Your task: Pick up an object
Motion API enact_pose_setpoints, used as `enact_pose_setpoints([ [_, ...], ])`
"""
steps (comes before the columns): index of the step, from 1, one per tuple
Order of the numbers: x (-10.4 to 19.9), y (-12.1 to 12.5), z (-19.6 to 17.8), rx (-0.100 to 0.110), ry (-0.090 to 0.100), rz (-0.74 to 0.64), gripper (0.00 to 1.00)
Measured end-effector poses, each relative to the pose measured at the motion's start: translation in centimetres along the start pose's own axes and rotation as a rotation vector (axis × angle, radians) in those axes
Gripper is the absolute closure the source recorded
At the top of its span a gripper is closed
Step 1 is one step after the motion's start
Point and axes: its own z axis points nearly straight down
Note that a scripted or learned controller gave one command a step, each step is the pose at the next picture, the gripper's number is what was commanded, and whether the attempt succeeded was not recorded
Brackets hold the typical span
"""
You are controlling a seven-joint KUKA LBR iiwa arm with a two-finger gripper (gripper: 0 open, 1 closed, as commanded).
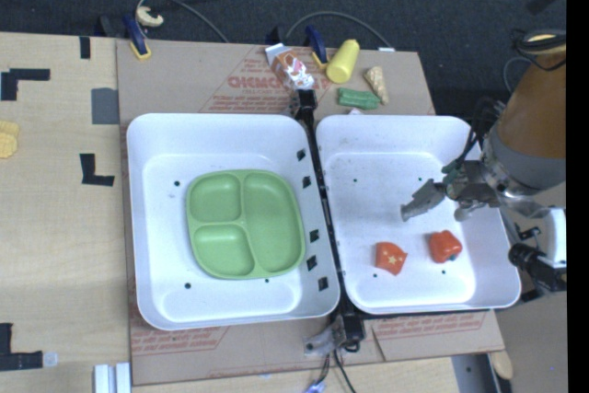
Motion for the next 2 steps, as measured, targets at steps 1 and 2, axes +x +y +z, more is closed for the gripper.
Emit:
enact_pose_setpoints([
  [1,1.39,-0.03,16.67,-0.002,0.001,0.000,0.00],
  [2,1.28,-0.04,15.70,-0.002,-0.001,0.002,1.00],
])
